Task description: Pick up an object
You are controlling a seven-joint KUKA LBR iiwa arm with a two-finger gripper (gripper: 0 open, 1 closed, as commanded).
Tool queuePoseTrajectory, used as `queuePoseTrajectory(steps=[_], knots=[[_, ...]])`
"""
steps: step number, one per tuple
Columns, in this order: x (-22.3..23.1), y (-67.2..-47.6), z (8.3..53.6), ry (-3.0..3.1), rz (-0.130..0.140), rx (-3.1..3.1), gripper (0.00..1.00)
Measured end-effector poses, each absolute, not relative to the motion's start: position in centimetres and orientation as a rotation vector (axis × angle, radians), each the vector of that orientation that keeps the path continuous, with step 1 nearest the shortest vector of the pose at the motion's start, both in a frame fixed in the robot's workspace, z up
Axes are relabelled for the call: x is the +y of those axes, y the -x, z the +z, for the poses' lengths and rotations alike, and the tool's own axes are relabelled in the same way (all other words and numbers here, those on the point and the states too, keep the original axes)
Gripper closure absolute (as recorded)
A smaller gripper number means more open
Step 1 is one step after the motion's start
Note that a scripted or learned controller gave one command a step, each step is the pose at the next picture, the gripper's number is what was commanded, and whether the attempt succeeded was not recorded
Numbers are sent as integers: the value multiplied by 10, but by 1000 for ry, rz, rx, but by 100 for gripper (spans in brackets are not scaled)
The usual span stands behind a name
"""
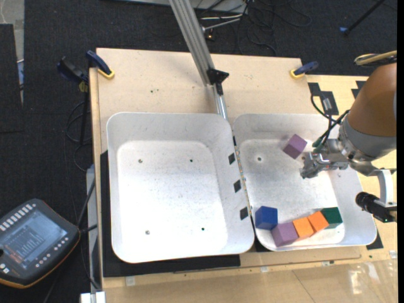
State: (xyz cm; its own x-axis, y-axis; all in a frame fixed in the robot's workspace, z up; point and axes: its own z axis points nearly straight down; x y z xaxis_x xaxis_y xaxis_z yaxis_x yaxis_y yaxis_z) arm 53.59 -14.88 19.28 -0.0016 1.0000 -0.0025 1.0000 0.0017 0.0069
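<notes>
A purple cube (294, 146) lies tilted in the upper middle of the right bin (252, 126). My gripper (310, 168) hangs just right of and below it, over the bin floor, with nothing visibly held. Along the bin's near edge sit a blue cube (266, 217), a second purple cube (284, 233), an orange cube (303, 226) and a green cube (330, 218), close together in a row.
The left bin (120, 131) stands beside the right one on the wooden bench (158, 81). A slanted metal pole (192, 30) ends above the seam between the bins. A teach pendant (31, 238) lies off the bench at lower left.
</notes>
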Motion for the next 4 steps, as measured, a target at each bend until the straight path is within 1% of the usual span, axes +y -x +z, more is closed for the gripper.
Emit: queuePoseTrajectory(steps=[1, 2, 3, 4], knots=[[-149, -538, 246, -2213, 6, 2220, 100], [-96, -547, 235, -2213, 1, 2231, 100], [-43, -546, 245, -2212, 4, 2231, 100], [11, -552, 250, -2212, 3, 2231, 100]])
